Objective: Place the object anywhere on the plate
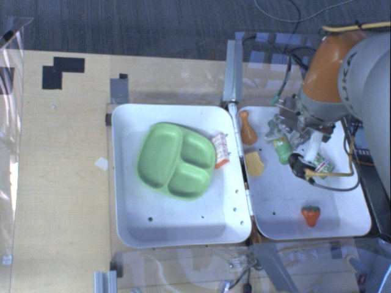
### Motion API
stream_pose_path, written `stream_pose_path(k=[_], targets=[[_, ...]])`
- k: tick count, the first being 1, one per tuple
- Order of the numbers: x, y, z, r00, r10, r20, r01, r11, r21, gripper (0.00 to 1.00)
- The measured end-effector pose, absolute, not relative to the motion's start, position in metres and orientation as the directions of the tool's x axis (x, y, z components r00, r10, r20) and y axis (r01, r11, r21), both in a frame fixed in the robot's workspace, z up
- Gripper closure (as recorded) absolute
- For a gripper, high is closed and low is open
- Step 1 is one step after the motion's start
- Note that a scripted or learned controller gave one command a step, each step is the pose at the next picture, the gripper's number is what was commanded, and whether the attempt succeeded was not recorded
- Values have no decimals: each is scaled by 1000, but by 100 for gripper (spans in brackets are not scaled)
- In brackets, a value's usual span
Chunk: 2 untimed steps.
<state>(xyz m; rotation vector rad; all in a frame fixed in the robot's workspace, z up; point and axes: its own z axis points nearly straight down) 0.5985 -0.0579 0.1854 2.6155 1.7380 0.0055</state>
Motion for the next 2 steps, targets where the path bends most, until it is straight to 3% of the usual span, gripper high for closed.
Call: stream_pose_path(k=[1,2], targets=[[603,18,185,281,960,2,960,-281,3,100],[586,99,197,275,961,2,961,-275,2,100]])
